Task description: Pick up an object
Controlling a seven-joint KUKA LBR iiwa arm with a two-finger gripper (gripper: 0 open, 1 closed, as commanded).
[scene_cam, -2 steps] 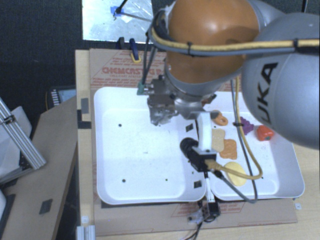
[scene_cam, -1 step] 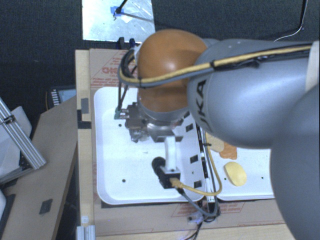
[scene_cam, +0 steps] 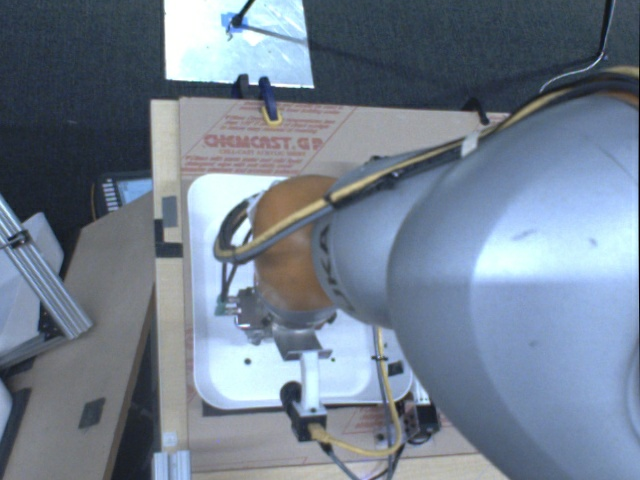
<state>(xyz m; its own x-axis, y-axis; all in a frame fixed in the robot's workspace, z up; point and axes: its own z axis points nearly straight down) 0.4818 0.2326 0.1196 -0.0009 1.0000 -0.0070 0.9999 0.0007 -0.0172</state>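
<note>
My grey arm (scene_cam: 480, 258) reaches in from the right and covers most of the view. Its orange band (scene_cam: 285, 243) and wrist hang over the left white bin (scene_cam: 205, 268). The gripper points down into that bin, below the wrist block (scene_cam: 285, 328), and the arm hides it from above. No object in the bin can be made out; the wrist covers the bin's middle.
A brown cardboard sheet (scene_cam: 270, 133) lies under the bins, held by a blue and yellow clamp (scene_cam: 268, 98) at its far edge. Yellow and black cables (scene_cam: 350, 438) trail by the bin's near edge. A metal rail (scene_cam: 40, 273) leans at the left.
</note>
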